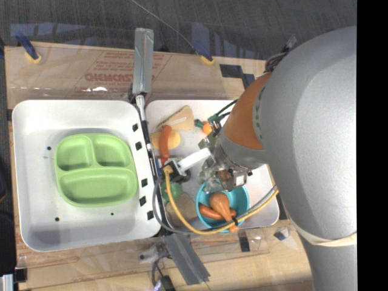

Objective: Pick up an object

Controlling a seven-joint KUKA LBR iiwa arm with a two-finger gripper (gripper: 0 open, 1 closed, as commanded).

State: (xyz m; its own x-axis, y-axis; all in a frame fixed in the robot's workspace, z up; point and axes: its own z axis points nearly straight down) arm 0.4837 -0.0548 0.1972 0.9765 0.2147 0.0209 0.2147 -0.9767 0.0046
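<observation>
Hanging low over the lower right part of the right bin (200, 106), the gripper (225, 178) sits just above the upper rim of a blue bowl (242, 204). Whether it stands apart or together cannot be told from this slanted view, since the wrist, the orange band (245, 120) and the bulk of the grey arm (315, 138) cover much of it. Closest beneath it lies an orange gourd-shaped piece (222, 204), glossy, with a fat rounded end toward the bottom of the view and a narrower neck pointing up at the gripper. It rests inside the bowl, and whether it touches the gripper I cannot tell. Beside it on the left, in the same bowl, lies a slimmer orange carrot-like piece (208, 211), the two touching. Left of the bowl, against the bin's left wall, sit a dark green piece (174, 191) and below it a dull tan piece (187, 210). Further up in the same bin are a round orange-and-tan piece (168, 139), a pale tan wedge (180, 117) near the top wall, and a small orange bit (208, 128) just beside the arm. The left bin (36, 138), well apart from the gripper, holds a light green divided plate (96, 170) lying flat at its middle, with two small compartments at the top and one wide one below.
</observation>
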